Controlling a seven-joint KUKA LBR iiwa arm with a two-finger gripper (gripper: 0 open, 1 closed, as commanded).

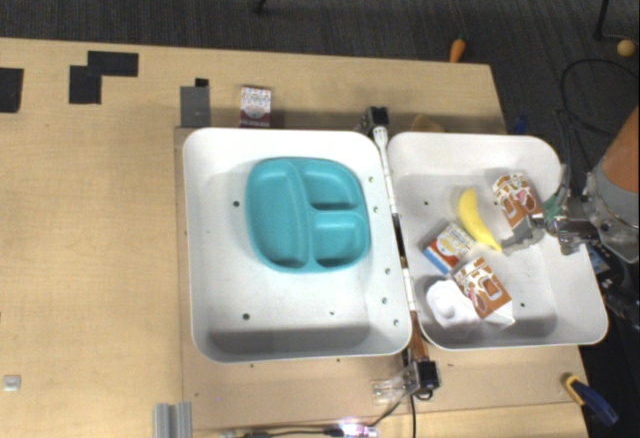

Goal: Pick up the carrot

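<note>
Grey pincer (528, 234) low in right bin (575, 321) — grip state unclear, beside banana (476, 220).

Two bins are sitting side by side on the bench (90, 256), their inner rims touching. The divided plate (306, 213) is lying in the left bin (215, 326), near its centre. In the right bin (575, 321), the banana (476, 219) is lying near the middle. One packet (514, 198) is lying just right of it, a second (446, 248) just left and nearer the front, a third (483, 288) before that. A cup (446, 305) is sitting at the front left, touching the third packet.
</note>
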